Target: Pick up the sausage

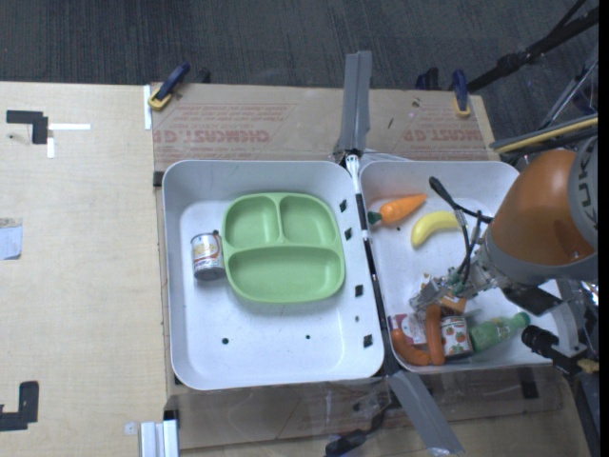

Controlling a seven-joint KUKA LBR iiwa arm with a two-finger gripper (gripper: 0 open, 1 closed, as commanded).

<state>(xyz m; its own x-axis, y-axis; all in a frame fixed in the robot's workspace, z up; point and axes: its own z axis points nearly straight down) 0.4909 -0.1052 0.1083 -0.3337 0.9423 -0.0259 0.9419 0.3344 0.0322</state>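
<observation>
We see the arm (547, 222) reaching into the right bin (495, 174) from the right, its orange band above the wrist. The jaws hang low over a cluster of items near that bin's front edge; we cannot tell how far apart they stand or whether anything sits between them, because the metal parts blur into the clutter.

The sausage (434, 336) stands just below the jaws, a reddish-orange cylinder pointing toward the front wall, touching or nearly touching the tooling above it. A second orange-red piece (407, 350) curves beside it, to the jaws' lower left. A small labelled jar (456, 336) lies just beside the sausage, and a green bottle (497, 330) lies beyond that, below the arm.

Farther from the jaws, toward the back of the bin, lie a banana (434, 228) and a carrot (400, 208). Well apart to the left, the other bin (190, 350) holds a green divided plate (283, 247) and a small can (206, 255) beside it.
</observation>
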